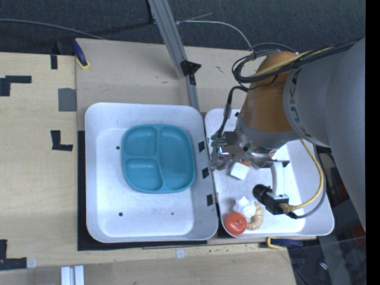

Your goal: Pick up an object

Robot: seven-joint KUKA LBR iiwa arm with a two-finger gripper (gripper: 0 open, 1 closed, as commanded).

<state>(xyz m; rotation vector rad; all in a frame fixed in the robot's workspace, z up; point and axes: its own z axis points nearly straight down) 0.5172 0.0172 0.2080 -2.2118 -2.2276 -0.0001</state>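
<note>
Claw [228, 153] low inside right-hand bin [309, 218], nothing visibly picked up yet.

Wrist w/ orange band hides most of it from above, so can't tell how it's set. A small white block [239, 171] lies just below the claw in the pic, close to it but not seen to be gripped. Further toward the bin's near edge: an orange-red round item [236, 223], touching it a tan curved piece [257, 215] and a white bit on top. Left bin [98, 159], beyond the divider, holds a blue 3-compartment plate [159, 158]. Judgement: approach done; grasp and lift still to do.
</note>
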